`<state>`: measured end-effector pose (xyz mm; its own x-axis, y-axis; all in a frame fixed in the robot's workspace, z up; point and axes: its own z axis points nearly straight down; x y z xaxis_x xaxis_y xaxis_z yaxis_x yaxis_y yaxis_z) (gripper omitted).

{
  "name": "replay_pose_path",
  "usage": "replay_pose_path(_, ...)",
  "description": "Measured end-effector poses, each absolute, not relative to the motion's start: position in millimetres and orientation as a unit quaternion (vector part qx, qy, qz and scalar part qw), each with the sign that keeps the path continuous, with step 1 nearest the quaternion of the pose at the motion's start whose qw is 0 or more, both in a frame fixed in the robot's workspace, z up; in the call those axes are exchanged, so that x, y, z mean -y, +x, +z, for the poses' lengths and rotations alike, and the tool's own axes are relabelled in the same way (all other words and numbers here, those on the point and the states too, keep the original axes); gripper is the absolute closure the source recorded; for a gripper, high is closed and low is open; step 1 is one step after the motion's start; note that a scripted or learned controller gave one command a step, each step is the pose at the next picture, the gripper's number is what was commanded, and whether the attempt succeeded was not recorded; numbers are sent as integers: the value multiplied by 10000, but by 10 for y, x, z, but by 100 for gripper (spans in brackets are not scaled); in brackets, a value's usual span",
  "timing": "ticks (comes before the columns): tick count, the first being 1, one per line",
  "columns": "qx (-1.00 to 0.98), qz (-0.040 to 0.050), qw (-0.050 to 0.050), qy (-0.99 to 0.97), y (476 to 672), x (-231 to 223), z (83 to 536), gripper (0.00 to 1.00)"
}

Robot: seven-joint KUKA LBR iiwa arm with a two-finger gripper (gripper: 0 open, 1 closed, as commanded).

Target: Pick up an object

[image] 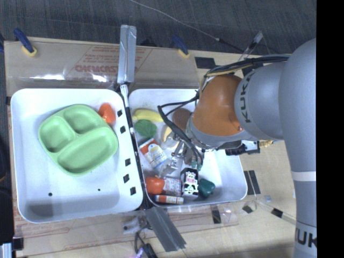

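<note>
Plastic clutter fills the right bin: a banana and a green lump near the top, a small white packet below them, an orange-red piece, a tube along the bottom wall, a black-and-white cow-patterned box and a dark green piece just beside it. Any of these could be the object to pick. The gripper is down among them, in the middle of the pile, near the packet and just above the cow box. I cannot tell how its jaws stand, nor whether anything is caught; the wrist hides too much. To my eye the arm is at the reach-and-grasp step, low in the bin with nothing lifted clear. Next it would need to close on one item and rise straight, without dragging neighbours. Over in the left bin sit a green divided tray and an orange ball touching its rim.
</note>
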<state>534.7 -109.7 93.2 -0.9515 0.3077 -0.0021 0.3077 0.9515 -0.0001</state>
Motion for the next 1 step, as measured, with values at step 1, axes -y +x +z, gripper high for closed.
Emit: replay_pose_path(1,-9980,-1,20,630,6016,988,1200,0)
